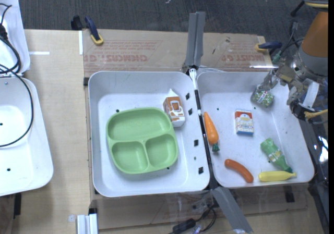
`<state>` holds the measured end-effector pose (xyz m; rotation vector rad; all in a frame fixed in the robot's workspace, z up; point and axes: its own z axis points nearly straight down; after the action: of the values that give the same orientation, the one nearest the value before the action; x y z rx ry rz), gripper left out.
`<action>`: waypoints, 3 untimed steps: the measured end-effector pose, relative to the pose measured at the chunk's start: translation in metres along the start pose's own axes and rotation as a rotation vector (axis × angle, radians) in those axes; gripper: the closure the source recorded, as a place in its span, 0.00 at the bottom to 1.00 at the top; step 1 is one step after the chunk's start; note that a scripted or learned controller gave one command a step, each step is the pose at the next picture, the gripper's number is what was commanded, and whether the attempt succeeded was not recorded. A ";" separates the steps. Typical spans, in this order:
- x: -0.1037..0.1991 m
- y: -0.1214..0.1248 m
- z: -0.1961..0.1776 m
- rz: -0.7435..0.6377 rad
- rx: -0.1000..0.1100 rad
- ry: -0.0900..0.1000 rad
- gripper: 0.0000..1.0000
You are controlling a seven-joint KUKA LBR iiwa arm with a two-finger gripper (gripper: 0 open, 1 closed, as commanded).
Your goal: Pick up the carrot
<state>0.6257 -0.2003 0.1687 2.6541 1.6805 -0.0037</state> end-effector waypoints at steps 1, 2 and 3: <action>0.043 -0.007 0.040 0.290 0.005 -0.001 0.00; 0.087 -0.055 0.079 0.407 0.004 -0.001 0.00; 0.000 -0.005 0.078 0.542 0.003 0.002 0.00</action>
<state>0.6210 -0.1978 0.0904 3.0096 0.9097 -0.0037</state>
